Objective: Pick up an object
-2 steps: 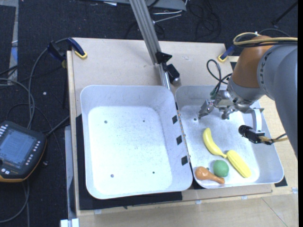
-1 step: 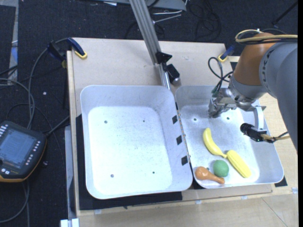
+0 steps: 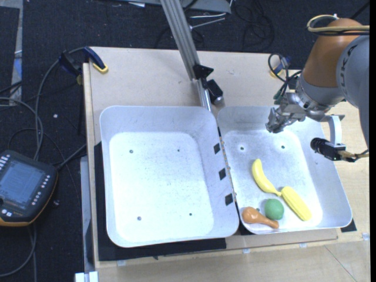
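In the right bin point(image 3: 329, 181) lie a yellow banana point(image 3: 262, 177), a yellow corn-like piece point(image 3: 295, 202), a green ball point(image 3: 273, 209) and an orange-brown drumstick-shaped toy point(image 3: 258, 216), all near the front. My gripper point(image 3: 276, 124) hangs over the back of that bin, well behind and above the banana. Nothing shows between its fingertips, and from this angle the finger gap is too small to judge.
The left bin point(image 3: 117, 128) sits beside the right one, joined by a seam with black clips point(image 3: 223, 174). A slanted metal bar point(image 3: 182, 34) crosses the back of the bench. A black fixture point(image 3: 326, 148) sticks over the right bin's right rim.
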